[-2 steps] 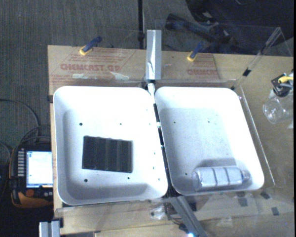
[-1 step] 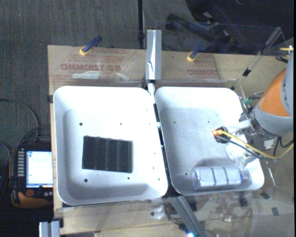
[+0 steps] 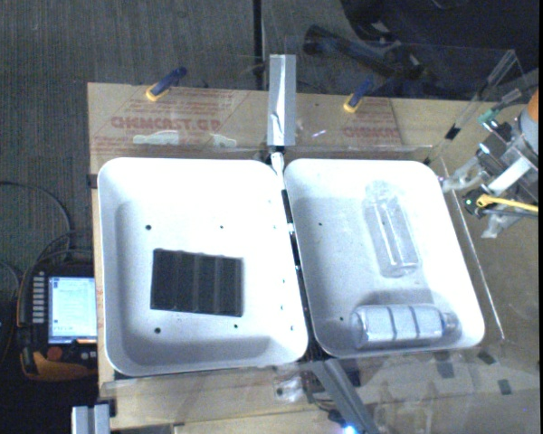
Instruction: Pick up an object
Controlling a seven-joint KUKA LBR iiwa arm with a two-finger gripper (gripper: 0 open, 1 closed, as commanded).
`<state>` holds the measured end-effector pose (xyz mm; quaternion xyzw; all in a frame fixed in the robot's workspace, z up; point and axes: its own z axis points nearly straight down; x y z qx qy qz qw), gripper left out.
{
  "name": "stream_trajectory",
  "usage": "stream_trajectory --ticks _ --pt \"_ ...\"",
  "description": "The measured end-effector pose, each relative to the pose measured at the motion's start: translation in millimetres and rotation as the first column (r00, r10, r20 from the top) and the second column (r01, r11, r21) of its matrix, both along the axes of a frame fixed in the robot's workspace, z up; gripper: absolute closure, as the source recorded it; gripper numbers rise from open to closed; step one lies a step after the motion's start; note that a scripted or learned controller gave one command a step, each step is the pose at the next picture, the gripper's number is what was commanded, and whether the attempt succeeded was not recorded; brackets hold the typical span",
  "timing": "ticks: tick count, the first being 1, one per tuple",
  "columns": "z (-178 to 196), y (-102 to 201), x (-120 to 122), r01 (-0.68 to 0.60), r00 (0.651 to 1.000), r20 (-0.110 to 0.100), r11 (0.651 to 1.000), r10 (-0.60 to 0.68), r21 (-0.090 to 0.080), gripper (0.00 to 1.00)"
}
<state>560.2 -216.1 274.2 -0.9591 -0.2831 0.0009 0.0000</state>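
The gripper (image 3: pixel 500 181) sits at the right edge of the view, outside the right bin (image 3: pixel 330 242) and level with its upper corner. It is a cluster of pale metal and black parts with a yellow cable; whether it is open or closed cannot be told, and nothing is seen held in it.

Nearest to the gripper, just inside the right bin, lies a clear plastic bottle (image 3: pixel 390 227). It is slim, transparent and cylindrical, lying flat and lengthwise, neck pointing to the bin's far wall.

Below the bottle and farther from the gripper, against the bin's near wall, lies a grey ribbed container (image 3: pixel 404 323). It is oblong with rounded segments and rests on its side, apart from the bottle.

Farthest from the gripper, in the left bin (image 3: pixel 127 197), lies a black rectangular pad (image 3: pixel 197 282). It is flat and matte, with parallel ridges across its surface. Both bins are shallow, white and smooth, with rounded corners, and touch along the centre.
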Motion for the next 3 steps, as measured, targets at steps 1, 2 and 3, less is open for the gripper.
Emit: stream_trajectory --ticks 1,2,3 --pt "-133.0 18.8 7.8 -0.069 0.997 0.033 0.998 0.069 -0.01 0.0" --pt "-143.2 10.0 -5.8 -0.005 0.998 0.06 1.0 0.006 -0.018 0.0" --pt "-145.1 30.0 8.0 -0.036 0.997 0.07 0.999 0.037 -0.019 0.0"
